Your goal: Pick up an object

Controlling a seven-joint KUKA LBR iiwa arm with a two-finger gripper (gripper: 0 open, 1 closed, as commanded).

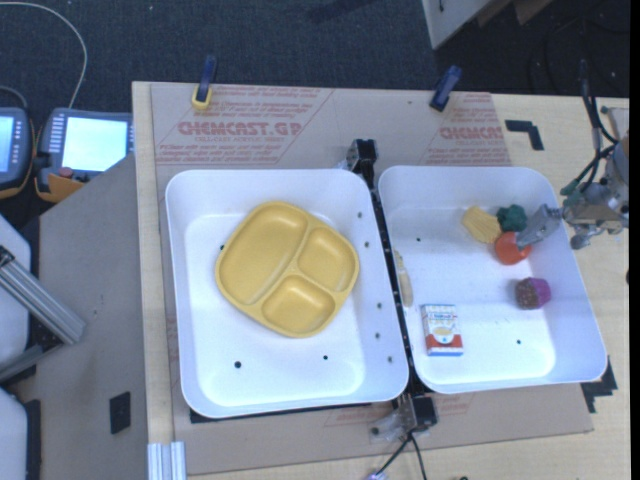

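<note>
Overhead slanted look at a tan bench [300,118] printed with faded red lettering, bearing two shallow white bins side by side, dark carpet beyond. At the right edge, the pincer [545,226], grey metal, reaching over the rim of the right bin [480,368]; fingertip just above a small red ball [511,249], whether touching cannot be told, nor whether the fingers are spread or closed. Just left of the pincer, a dark green piece [513,215], and beside that a yellow corn-like toy [481,224]. Below the pincer, a purple lump [532,292]. Farther down and left, a small red and white carton [442,329] lying flat. Well to the left, the left bin [200,368] holding a yellow divided plate [288,268], set at an angle. Blue clamps [445,88] pinning the bench's far edge. Far left, off the bench, a lit screen [92,143] and a white cable [60,28].
</note>
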